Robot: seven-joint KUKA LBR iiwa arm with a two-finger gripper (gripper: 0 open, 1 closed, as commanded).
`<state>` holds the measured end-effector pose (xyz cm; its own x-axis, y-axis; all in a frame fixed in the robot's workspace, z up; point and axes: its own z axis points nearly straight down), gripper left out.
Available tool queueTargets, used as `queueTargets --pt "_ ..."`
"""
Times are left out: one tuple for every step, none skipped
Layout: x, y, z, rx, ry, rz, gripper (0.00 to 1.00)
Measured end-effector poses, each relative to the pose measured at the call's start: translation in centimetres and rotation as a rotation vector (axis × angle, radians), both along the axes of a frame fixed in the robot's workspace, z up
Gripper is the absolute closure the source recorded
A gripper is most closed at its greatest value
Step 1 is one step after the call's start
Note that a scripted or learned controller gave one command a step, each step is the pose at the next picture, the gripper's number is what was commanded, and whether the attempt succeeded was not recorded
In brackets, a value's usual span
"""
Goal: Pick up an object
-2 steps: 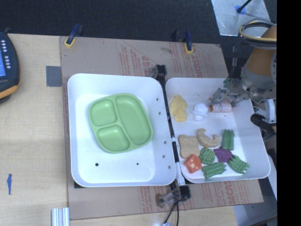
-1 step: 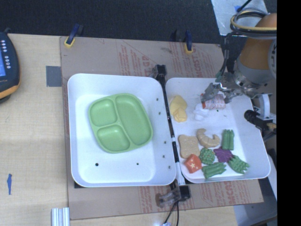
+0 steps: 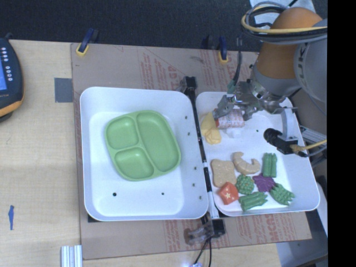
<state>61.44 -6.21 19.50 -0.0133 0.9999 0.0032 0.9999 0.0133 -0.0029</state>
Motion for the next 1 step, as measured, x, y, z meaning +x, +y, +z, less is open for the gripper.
queueTargets --pt "-2.71 4.21 2.20 -0.003 0.003 -0.004 1.00"
